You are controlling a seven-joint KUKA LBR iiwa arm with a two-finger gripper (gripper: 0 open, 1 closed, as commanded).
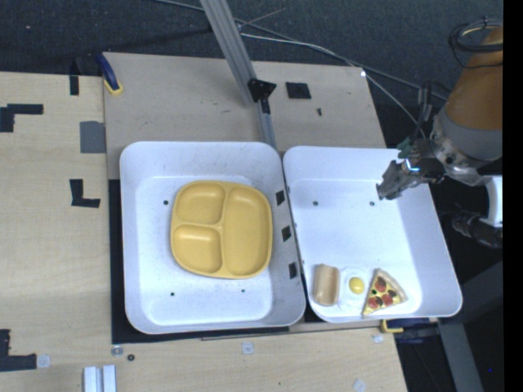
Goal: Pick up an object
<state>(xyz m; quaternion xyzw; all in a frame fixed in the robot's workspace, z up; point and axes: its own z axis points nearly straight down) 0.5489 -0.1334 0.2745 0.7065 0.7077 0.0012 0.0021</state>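
We're barely started: our claw [391, 184], jaw state we cannot tell, hangs over the right bin [327, 219], well apart from bun [326, 285], egg [355, 286] and pizza slice [383, 291], all untouched.

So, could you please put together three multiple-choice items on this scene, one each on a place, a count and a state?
1. Where does the yellow divided plate lie?
A. in the left bin
B. in the right bin
C. on the bare bench

2. How many toy foods lie along the near edge of the right bin?
A. one
B. three
C. five

3. Where is the end effector?
A. touching the pizza slice
B. over the plate
C. over the right bin's far right part, apart from the foods

Key: 1 A, the plate sits inside the left bin. 2 B, a hot dog, a fried egg and a pizza slice. 3 C, it hangs well away from them.
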